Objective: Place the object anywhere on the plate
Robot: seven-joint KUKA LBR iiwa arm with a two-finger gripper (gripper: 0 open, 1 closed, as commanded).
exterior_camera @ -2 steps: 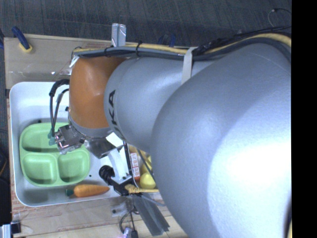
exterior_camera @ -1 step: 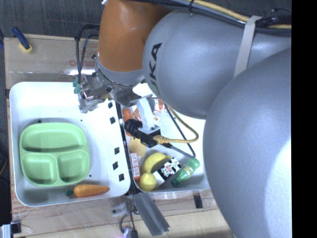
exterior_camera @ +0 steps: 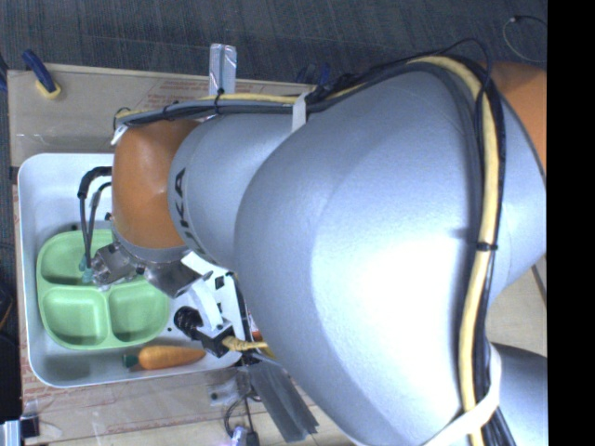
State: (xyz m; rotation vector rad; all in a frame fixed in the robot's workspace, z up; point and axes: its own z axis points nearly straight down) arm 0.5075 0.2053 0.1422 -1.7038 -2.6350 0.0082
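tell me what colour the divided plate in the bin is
Light green plate, clearest in the camera view.

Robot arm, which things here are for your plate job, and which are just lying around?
For the job:
green divided plate
carrot

Just lying around:
white bin
blue clamp
yellow cable

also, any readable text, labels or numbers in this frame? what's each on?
"KA": dark letters on the grey arm beside its orange band, part of a longer marking; the remainder is hidden.
Nothing readable on the green plate, the carrot or the white bin.
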